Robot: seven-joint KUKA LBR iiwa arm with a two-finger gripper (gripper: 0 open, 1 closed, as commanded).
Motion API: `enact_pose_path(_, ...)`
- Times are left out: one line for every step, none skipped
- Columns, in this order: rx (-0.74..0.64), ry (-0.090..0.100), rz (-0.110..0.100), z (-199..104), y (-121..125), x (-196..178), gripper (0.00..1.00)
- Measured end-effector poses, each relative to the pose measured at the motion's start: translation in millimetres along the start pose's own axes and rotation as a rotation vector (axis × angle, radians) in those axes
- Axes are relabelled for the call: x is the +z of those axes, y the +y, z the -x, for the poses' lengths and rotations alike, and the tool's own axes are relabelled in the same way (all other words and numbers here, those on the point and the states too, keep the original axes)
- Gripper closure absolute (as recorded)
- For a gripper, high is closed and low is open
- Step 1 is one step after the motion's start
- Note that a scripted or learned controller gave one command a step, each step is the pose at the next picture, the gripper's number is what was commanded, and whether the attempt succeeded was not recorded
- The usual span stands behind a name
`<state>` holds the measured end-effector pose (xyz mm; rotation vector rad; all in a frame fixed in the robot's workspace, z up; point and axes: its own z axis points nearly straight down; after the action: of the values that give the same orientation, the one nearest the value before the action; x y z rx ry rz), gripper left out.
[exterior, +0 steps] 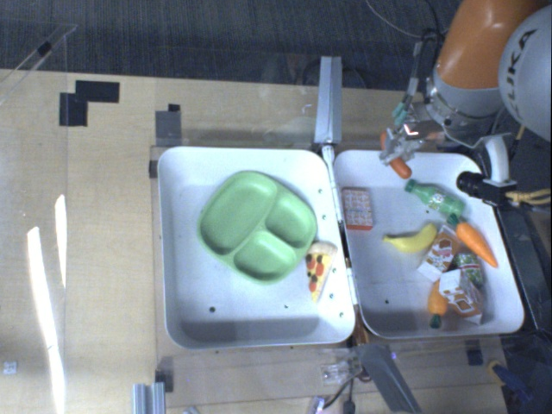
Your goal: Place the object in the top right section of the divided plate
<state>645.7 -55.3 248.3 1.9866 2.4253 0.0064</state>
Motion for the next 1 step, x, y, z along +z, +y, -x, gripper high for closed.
enact_pose_path(-0.034, 0.003, -0.003, -76.2, -32.6, 32.0, 1.00)
